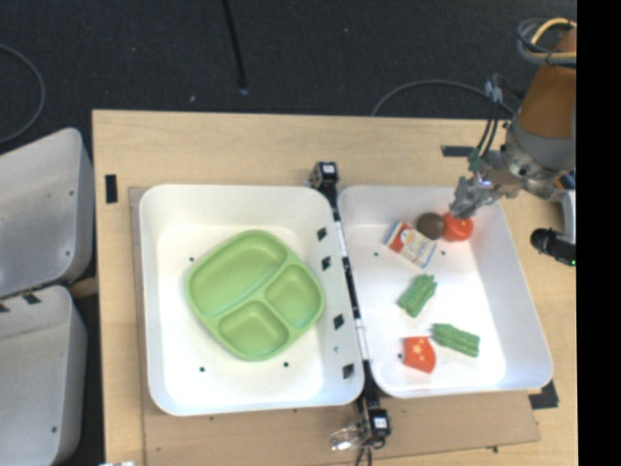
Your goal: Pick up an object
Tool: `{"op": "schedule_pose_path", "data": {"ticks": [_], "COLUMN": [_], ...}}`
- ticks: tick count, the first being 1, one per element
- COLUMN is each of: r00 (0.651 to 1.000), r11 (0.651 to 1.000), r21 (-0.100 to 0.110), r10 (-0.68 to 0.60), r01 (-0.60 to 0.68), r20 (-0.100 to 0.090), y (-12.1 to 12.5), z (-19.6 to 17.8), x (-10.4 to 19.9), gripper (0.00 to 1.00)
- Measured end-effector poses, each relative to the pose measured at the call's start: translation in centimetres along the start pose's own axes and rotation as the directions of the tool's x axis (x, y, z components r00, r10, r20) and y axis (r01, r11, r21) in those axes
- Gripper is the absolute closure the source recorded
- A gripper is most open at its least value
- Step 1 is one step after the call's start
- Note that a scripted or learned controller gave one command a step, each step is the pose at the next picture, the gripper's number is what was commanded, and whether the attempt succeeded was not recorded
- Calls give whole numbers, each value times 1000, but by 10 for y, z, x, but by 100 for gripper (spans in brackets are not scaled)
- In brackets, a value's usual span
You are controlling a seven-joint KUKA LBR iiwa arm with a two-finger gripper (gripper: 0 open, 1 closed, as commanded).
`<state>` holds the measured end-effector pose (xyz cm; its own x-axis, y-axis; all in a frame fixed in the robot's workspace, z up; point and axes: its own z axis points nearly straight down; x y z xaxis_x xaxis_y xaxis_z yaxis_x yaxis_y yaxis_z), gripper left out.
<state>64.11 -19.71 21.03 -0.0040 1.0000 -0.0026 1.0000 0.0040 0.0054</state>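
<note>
Fixed above the bench (291, 139), looking down at a slant. Far enough back to take in both white bins: left bin (165, 289) at frame centre-left, right bin (505, 299) at centre-right. Dark floor (146, 37) along the top.

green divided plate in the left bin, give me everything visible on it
The green divided plate is light green, looks like matte plastic, and has a rounded outline with a raised rim. Ridges split it into three compartments: one long section along its upper left and two smaller ones at the right and bottom. All three look bare. It lies flat, right side up, turned at a slant, roughly mid-floor in the left bin, apart from the walls. Nothing touches it but the bin floor.
</note>
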Motion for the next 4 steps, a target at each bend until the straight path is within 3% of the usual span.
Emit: {"op": "schedule_pose_path", "data": {"ticks": [1, 4], "r00": [1000, 1000], "r11": [1000, 1000], "r21": [-2, 5], "r10": [0, -2], "r01": [0, 2], "r20": [0, -3], "y": [11, -37], "z": [-55, -51], "x": [3, 170], "gripper": [100, 100]}}
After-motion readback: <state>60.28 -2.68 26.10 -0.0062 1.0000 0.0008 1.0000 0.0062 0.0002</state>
